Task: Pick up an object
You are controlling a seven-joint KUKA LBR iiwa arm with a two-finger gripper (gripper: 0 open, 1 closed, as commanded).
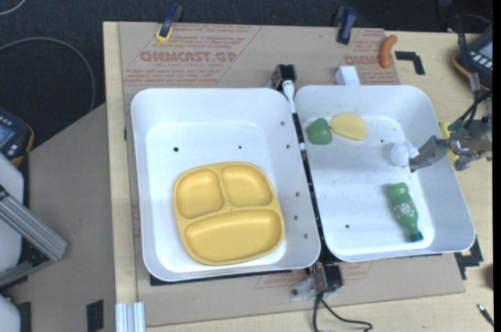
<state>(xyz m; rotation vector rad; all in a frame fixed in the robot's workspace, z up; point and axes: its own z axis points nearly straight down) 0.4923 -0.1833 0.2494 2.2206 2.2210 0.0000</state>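
Brown cardboard sheet (pixel 196 52) under bins; blue clamps (pixel 167 23) on far edge; black cables (pixel 47 48) on dark floor.

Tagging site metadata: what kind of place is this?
Likely a robotics lab test bench: two white bins clamped on a board, a gripper reaching in, and toy props like the yellow divided tray and green bottle.

The right bin (pixel 438 127) holds four loose things. A green bottle (pixel 404 211) lies on its side at about four o'clock in the bin, pointing toward five. A small round green piece (pixel 318 131) sits at ten o'clock, just beside a pale yellow lump (pixel 349 127) at eleven. A small white object (pixel 399 155) rests at two o'clock, near the right wall.
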